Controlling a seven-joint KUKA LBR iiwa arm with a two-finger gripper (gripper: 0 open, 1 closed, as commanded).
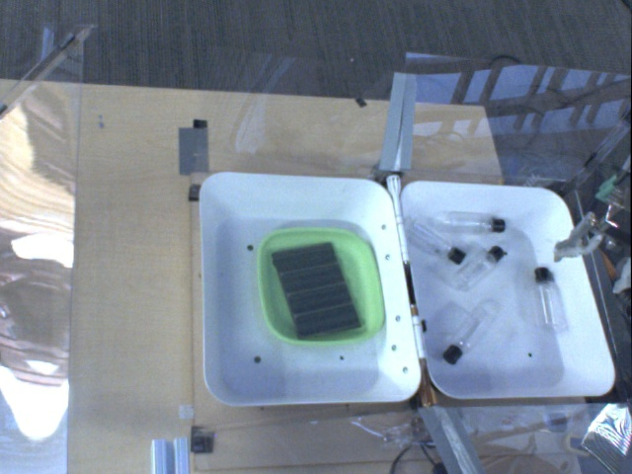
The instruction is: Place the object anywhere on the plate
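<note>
A green plate point(269, 286) with rounded corners lies in the middle of the left white bin point(222, 265). A dark grey ridged rectangular block point(316, 290) rests flat on the plate, turned slightly askew. Several clear vials with black caps point(464, 224) lie scattered in the right white bin point(583, 358). At the right bin's far right rim, a pale part of my gripper point(578, 240) pokes in from the edge of the view, apart from the vials and far from the plate.
A grey metal bar point(398, 126) stands behind the seam between the two bins. A small dark bracket point(195, 148) sits on the wooden bench behind the left bin. Cables and clutter lie at the front right corner.
</note>
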